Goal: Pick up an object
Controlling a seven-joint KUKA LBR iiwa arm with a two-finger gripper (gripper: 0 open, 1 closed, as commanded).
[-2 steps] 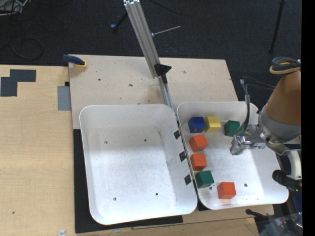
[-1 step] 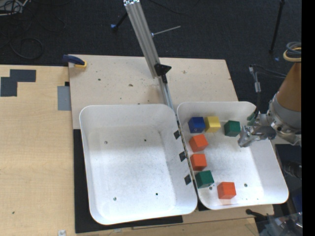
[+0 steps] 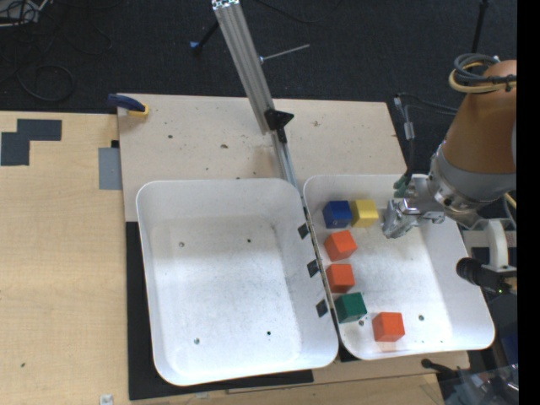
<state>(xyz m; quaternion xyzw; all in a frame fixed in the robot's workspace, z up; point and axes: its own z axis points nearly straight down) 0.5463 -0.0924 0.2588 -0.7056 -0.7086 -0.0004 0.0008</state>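
— How many blocks do you count in the right bin (image 3: 472, 332)?

— Six. Three orange ones: one (image 3: 341, 245) just under the blue block (image 3: 337, 213), a second (image 3: 340, 276) below that by the divider, and a third (image 3: 388, 326) off toward the near edge. Then one blue, one yellow (image 3: 365, 212) touching it on the right, and one green (image 3: 351, 307) near the divider at the front.

— And the left bin (image 3: 219, 285)?

— One bin, white like the other, with dark specks on its floor.

— Where's the gripper (image 3: 396, 224)?

— Over the right bin, just right of the yellow block (close, though I can't tell if it touches). It hangs from the grey arm (image 3: 477, 154) reaching in from the right.

— Open or closed?

— I can't tell; the metal parts blur together at this angle. No block shows between them. All six blocks lie on the bin floor.

— Anything else on the bench?

— One slanted metal rail (image 3: 249, 66) behind the bins, and one blue-and-yellow clamp (image 3: 128, 105) at the far left corner.
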